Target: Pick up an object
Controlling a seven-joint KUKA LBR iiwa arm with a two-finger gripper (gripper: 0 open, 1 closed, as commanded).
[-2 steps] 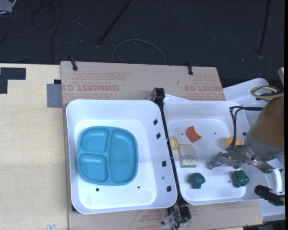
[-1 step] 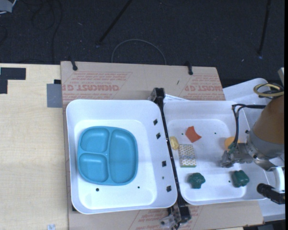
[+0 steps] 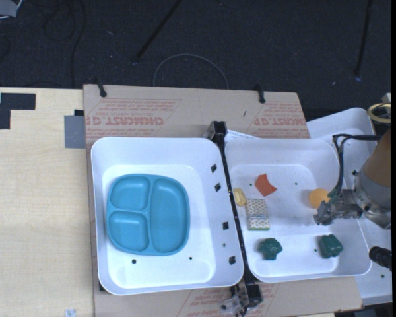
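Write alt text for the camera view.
A robot gripper hovers low in the right bin, beside a yellow piece, among an orange piece, a patterned block and two green toys. The left bin holds a blue divided plate.

open floor lies mid right bin [image 3: 287,152], between orange piece [image 3: 264,184], sponge block [image 3: 257,214] and green lumps [image 3: 270,247].

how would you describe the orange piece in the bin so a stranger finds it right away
Look in the right bin, left of the gripper. The orange piece lies in its upper middle, above the speckled block. It is the only flat, angular red-orange item there.
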